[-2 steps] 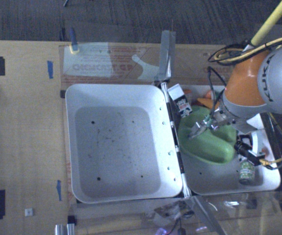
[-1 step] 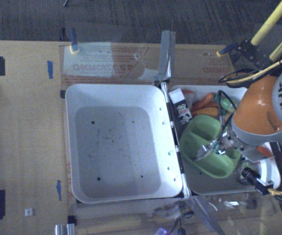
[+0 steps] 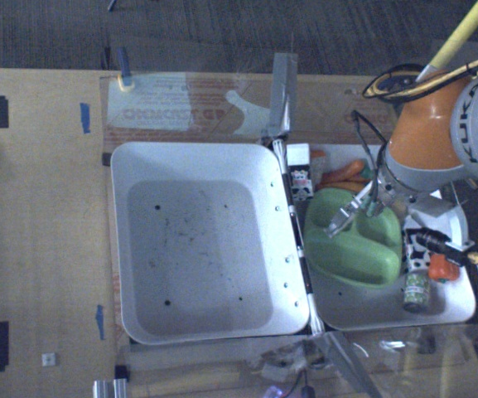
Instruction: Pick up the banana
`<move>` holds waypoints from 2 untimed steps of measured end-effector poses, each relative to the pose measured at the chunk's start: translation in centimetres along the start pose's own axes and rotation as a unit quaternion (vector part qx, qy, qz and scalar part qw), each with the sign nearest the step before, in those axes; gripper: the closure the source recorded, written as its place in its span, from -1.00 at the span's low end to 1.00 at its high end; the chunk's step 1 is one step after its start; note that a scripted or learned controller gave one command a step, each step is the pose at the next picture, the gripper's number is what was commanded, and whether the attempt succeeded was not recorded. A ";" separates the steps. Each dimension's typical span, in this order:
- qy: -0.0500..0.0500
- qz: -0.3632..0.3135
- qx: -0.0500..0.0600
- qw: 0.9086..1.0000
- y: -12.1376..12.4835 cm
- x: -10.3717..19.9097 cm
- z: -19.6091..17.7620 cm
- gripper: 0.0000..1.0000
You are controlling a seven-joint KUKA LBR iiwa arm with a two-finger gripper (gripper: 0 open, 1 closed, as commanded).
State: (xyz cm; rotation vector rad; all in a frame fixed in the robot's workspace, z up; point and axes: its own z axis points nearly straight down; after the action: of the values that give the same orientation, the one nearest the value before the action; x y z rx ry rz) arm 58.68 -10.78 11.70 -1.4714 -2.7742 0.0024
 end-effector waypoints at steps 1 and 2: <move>-0.004 0.022 -0.007 1.000 -2.9 0.4 2.6 -1.00; 0.006 -0.160 0.010 0.987 1.9 -2.4 2.6 -1.00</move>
State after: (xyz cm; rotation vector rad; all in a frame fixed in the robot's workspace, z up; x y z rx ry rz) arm 61.56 -11.68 9.06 -1.0025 -2.9544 0.0190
